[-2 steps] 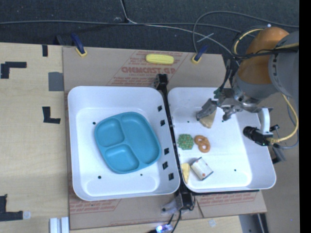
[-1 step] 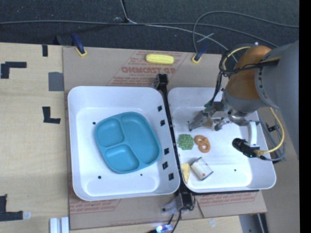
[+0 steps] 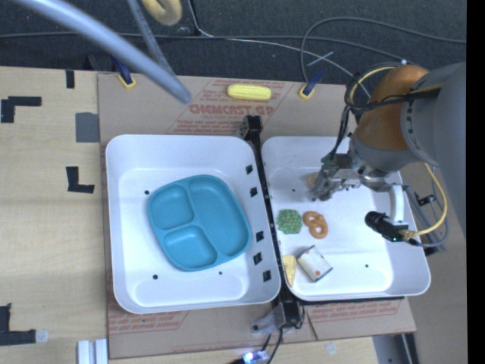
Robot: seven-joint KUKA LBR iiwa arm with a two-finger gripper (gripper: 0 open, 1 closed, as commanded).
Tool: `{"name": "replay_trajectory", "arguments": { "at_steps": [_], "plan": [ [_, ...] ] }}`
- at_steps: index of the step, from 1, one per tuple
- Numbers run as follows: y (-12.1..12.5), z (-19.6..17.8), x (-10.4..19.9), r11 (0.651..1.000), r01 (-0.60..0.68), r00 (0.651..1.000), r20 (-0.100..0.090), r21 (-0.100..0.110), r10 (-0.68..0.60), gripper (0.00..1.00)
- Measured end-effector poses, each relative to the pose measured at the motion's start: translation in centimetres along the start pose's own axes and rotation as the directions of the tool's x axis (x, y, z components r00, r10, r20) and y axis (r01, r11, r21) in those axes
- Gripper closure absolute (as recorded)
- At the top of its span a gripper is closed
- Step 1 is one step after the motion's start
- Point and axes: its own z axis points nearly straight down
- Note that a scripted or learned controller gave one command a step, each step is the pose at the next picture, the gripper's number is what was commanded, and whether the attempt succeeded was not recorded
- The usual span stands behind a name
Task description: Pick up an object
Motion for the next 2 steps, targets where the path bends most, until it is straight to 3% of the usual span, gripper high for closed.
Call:
{"name": "replay_trajectory", "arguments": {
  "at_steps": [2],
  "plan": [
    [0.7,-9.7,0.1,1.0,-0.001,1.0,0.001,-0.007,0.001,1.0]
  ]
}}
